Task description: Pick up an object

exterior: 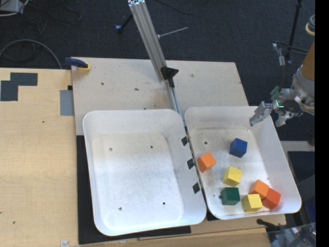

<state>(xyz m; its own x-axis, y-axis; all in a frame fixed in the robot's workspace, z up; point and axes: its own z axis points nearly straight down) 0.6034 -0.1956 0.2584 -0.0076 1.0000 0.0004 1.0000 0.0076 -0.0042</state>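
1. Gripper (pixel 270 113) sits at the upper right rim of the right bin (pixel 284 158), above its far corner. One grey finger sticks out toward the bin and another shows just right of it; they look spread, with nothing between them, though at this size that is my best reading only.
2. Progress: nothing lifted yet. Judged from how things lie, the pick has not begun; approach, descent, closing and lift all remain.
3. Candidate objects all lie in the right bin. The blue cube (pixel 238 147) is nearest the gripper and stands apart from the rest.
4. Further off: orange cube (pixel 206 161) near the bin's left wall, yellow cube (pixel 232 176) mid-bin, green cube (pixel 230 195) just below it.
5. Crowded corner at lower right: a second yellow cube (pixel 252 202), a second orange cube (pixel 260 188) and a red-orange cube (pixel 272 198), touching or nearly so.
6. Room: open floor all round the blue cube; the corner cluster sits close to the rim, so it is tighter there.
7. Left bin (pixel 92 153) lies alongside on the counter (pixel 123 81), a slanted metal rail (pixel 151 40) rising behind.
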